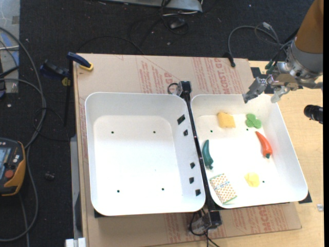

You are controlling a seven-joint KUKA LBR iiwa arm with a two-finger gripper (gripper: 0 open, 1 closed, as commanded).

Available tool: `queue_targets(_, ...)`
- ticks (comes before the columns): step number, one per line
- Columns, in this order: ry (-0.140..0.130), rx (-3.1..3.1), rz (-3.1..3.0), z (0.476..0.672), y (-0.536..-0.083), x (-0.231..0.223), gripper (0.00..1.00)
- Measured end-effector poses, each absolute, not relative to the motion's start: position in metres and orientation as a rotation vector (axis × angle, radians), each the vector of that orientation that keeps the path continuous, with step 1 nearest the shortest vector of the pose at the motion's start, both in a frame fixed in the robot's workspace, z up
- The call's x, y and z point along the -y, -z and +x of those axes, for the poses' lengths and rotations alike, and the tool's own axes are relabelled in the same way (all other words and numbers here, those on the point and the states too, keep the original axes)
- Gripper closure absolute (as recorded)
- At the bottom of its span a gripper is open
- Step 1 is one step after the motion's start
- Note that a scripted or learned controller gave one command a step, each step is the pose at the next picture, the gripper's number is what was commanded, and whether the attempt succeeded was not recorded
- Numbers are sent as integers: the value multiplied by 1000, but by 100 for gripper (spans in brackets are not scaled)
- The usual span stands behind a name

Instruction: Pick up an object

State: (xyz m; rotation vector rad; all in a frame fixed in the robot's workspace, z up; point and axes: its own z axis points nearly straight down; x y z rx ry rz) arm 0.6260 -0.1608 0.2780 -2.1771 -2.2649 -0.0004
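Dark speckled floor, cardboard-topped bench, possibly plywood

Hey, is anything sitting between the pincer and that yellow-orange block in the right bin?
Nothing visible does. The pincer hovers over the far rim of the right white bin, and the yellow-orange block lies apart on bare bin floor. The small green leafy piece sits beside the block, off the straight path.

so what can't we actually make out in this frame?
- Arm: cut off by the top and right edges of the camera view above the orange band.
- Gripper: small and dark over the right bin's far rim; finger state unreadable.
- Patterned item at the near wall: too small to identify.
- Green object: shape unclear at this size.
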Motion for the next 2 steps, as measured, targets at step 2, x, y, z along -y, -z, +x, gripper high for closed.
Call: queue_targets(2, -3, 2216, -2227, 560, -179, 151, 0)
